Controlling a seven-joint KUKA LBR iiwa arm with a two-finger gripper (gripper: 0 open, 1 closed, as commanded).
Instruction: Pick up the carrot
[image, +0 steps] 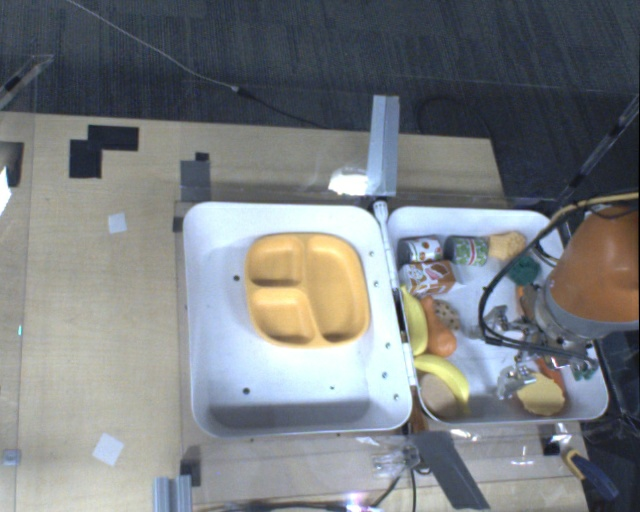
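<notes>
The carrot (441, 334), an orange tapered piece, lies in the left part of the right bin (500, 414), just right of a yellow banana (416, 325). My gripper (519, 377) is low over the same bin's right front area, roughly a hand's width to the right of the carrot and apart from it. It hangs next to a yellow bread-like piece (542, 398) and a small orange-red item (553, 367). The arm's orange band (598, 265) covers part of the bin's right side.
The right bin also holds two small cans (445, 250), a speckled cookie (447, 314), a green item (523, 268), a tan block (508, 244) and a second banana (444, 374). In the left bin (215, 400) sits a yellow divided plate (305, 288).
</notes>
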